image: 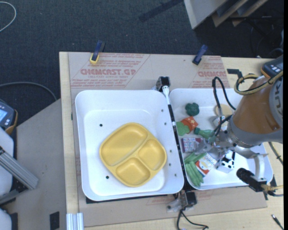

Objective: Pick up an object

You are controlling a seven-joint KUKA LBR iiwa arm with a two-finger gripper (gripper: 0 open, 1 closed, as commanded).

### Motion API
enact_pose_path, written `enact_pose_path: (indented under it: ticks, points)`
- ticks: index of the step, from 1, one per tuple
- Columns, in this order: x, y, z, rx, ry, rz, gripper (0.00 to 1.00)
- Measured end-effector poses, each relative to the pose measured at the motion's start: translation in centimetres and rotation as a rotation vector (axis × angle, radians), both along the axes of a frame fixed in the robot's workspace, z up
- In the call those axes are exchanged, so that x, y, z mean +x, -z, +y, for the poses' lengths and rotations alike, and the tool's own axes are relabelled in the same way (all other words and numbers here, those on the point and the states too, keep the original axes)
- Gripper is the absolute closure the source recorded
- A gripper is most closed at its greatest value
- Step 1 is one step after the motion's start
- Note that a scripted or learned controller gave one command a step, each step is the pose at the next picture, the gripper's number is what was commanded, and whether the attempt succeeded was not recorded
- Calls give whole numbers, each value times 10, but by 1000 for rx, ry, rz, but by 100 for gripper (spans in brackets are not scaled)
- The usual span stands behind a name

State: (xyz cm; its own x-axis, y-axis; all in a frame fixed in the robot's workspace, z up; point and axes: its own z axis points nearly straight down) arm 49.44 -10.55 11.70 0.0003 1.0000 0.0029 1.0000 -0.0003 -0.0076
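Left bin (85,134): I see a yellow divided plate (132,154), centre. Right bin (180,96): green toy (192,108) near far edge, red item (189,122), green pieces (193,167) by left wall. Gripper (215,150) low over the pile; grip state — can't tell.

Dark carpeted floor (67,27) fills the upper and left frame, a thin cable (31,85) trailing across it. The counter (135,67) is topped with brown printed paper, held by two clamps (96,52) at its far edge. Pale furniture (220,11) stands upper right.
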Motion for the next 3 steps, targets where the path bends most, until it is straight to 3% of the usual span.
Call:
enact_pose_path:
  ticks: [1,2,3]
  points:
    - [4,29,1,-2,-2,-18,0]
    - [3,19,1,-3,1,-17,100]
    - [-4,-39,4,-5,-1,-14,100]
